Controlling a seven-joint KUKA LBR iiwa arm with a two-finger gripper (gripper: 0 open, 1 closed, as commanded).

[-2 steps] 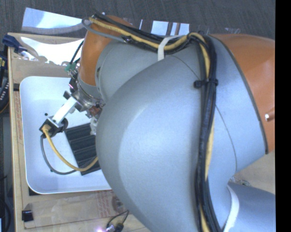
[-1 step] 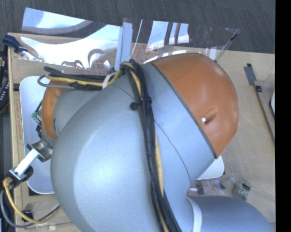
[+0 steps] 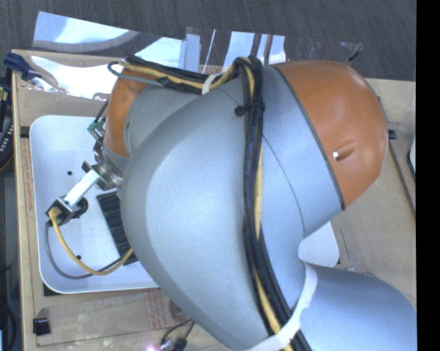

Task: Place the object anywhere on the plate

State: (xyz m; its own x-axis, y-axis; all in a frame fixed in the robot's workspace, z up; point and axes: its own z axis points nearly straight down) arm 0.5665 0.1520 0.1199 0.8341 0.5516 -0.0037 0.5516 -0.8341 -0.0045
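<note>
Bulk of my grey arm (image 3: 227,218) covers most of the bench. At its 9 o'clock edge my gripper (image 3: 103,172) hangs over the left white bin (image 3: 41,145); clenched or released, I cannot tell. At 6 o'clock from it, a black ribbed object (image 3: 112,214) lies on the bin floor, partly under my arm.

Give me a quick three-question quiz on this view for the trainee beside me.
1. True or false: the grey robot arm with an orange band reaches over the shallow white plastic bin.
2. The black ribbed oblong object lies: A) in that bin, at the arm's edge; B) on the carpet; C) atop the arm.
3. From which side of the view does the arm enter?
Key: 1 true; 2 A; 3 right.
</note>
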